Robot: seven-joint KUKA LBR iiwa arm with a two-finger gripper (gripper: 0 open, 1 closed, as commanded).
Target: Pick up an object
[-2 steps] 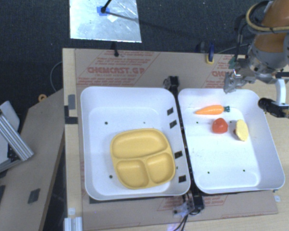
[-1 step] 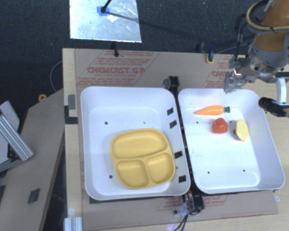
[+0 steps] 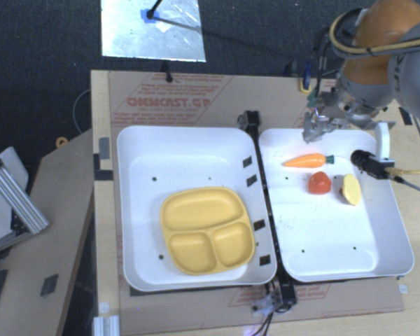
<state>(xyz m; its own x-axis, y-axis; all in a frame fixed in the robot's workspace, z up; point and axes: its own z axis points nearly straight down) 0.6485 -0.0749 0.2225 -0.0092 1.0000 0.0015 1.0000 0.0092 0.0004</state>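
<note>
Orange carrot (image 3: 307, 162): lying in right bin (image 3: 336, 247), near tomato (image 3: 320, 183) and lemon wedge (image 3: 351, 190).
Gripper (image 3: 315, 133): above bin's far edge, fingers nearly together, holding nothing.
Progress: pick not yet made.

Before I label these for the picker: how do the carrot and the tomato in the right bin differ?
The carrot is long, tapered and orange with a green stem end; the tomato is round and red. The carrot lies lengthwise across the bin, nearer the hand; the tomato sits just below it, beside a yellow wedge. Both rest loose on the right bin floor, untouched.
</note>
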